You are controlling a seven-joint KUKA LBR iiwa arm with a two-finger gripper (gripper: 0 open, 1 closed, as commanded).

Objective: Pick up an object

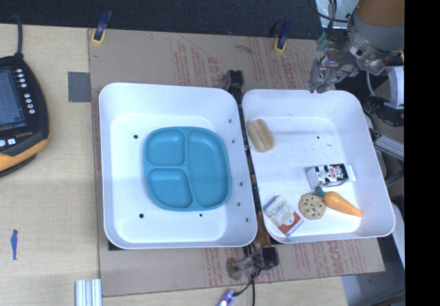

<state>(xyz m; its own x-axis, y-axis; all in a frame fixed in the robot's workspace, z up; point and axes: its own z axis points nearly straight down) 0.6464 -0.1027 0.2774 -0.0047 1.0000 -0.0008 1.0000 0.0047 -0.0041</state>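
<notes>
hovering at the right white bin's [357, 108] one o'clock rim, the metal two-finger gripper [323, 78] carries nothing; its spread i cannot tell.

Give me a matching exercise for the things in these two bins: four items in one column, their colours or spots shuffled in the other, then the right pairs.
Things:
1. divided plate
2. carrot
3. bread roll
4. cookie

Descriptions:
A. tan, near the top left of the right bin
B. blue, in the left bin
C. orange, green at one end
D. round, brown, beside the carrot

Pairs: 1-B, 2-C, 3-A, 4-D
</notes>
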